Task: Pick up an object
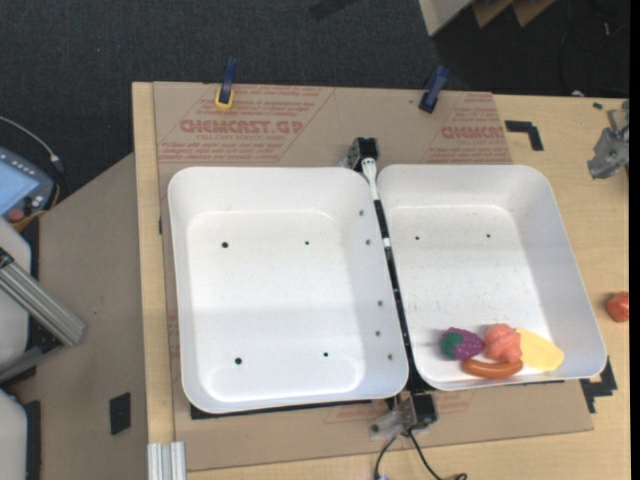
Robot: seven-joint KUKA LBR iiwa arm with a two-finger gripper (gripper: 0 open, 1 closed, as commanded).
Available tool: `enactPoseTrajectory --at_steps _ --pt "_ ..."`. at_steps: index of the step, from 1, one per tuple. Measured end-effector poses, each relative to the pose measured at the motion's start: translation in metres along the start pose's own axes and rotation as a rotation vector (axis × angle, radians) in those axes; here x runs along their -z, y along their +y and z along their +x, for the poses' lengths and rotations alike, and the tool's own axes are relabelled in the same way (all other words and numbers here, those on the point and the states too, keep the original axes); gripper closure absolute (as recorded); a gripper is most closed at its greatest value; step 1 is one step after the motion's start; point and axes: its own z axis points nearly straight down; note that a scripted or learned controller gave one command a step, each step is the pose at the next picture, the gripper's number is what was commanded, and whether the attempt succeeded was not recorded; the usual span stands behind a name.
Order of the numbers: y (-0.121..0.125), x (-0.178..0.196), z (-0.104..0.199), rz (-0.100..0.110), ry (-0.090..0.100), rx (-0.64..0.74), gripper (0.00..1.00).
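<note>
Hand idles at the desk's far-right edge, grip state unreadable. Purple grapes sit outermost in the cluster; descend there.

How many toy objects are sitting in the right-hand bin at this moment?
4, clustered in the right bin's near corner: a purple grape bunch, a pink piece, a yellow piece, an orange sausage shape. More may hide underneath.
</note>
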Motion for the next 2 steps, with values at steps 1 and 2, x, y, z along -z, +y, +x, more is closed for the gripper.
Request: enactPoseTrajectory --at_steps 1,2 --pt "0.001 0.011 0.000 -0.004 -0.003 0.001 1.00" --pt "0.002 0.021 -0.001 -0.008 -0.006 0.002 1.00"
